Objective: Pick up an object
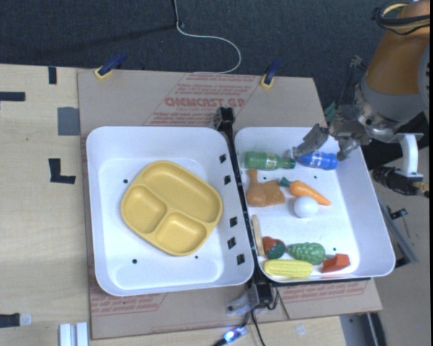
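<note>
**Hand poised over the right bin: choosing and closing on one object**

Left to right. The left bin point(101, 193) holds a yellow tray point(172, 206) with three wells, lying near its centre. The right bin point(361, 215) carries the candidates for the pick. At its 10 o'clock lies a green bottle point(268, 161), on its side; just below it a tan piece point(265, 194). Along the 6 o'clock edge sit a corn cob point(289, 268), a green vegetable point(307, 251) and a red piece point(335, 263). Near the centre are a carrot point(309, 191) and, touching or nearly touching it, a white egg point(305, 207). At 12 o'clock lies a blue bottle point(319, 161), end-on to the green one.

The hand point(323, 144) hangs at the bin's 1 o'clock, over the blue bottle, fingers spread apart and nothing seen between them. Whether a fingertip already touches the bottle cannot be told.

The blue bottle appears the nearest target. For a sound grasp, the fingers should straddle its narrow width, across the long axis, and descend until the body sits well between them before closing. The green bottle lies close at 9 o'clock of the target; a finger landing on it would likely push both away. The bin's rear wall is also near.
</note>
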